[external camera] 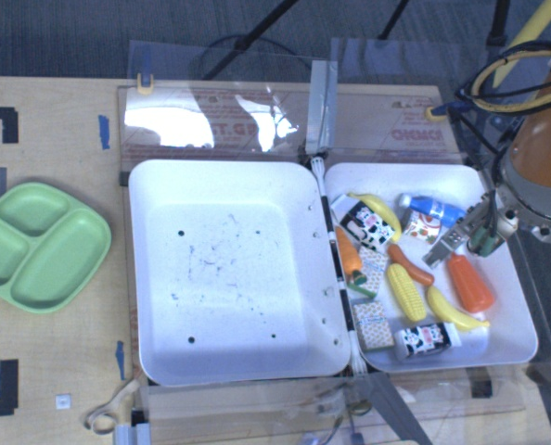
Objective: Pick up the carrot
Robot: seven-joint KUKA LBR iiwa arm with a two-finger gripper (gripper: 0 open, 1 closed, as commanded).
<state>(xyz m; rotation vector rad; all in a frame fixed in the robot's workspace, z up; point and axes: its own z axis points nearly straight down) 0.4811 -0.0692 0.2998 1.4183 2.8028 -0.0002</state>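
**A:** Start at the left. What's on the bench there?

**B:** A green divided plate (39, 246) lies on the wood, well apart from the bins. Next comes the left bin (164, 193), white and speckled with faint marks.

**A:** And the right bin (512, 336)?

**B:** Crowded. The carrot (349, 258) lies along its left wall, orange with a green end pointing near (it sits just beside a black-and-white cow-patterned carton (367, 225)). A yellow banana (379, 209) curves just beyond that carton. Toward the middle lies a corn cob (405, 290), with a thin orange-red piece (412, 263) beside it. A second cow-patterned carton (422, 339) rests at the near edge, and another banana (454, 311) sits just right of the corn.

**A:** Farther right?

**B:** A blue can (433, 213) at the far side, and an orange-red vegetable (470, 284) near the right wall.

**A:** The gripper (468, 233)?

**B:** Over the right bin, between the blue can and that orange-red vegetable, well apart from the carrot. Whether its claw is spread or pressed together, I cannot tell.
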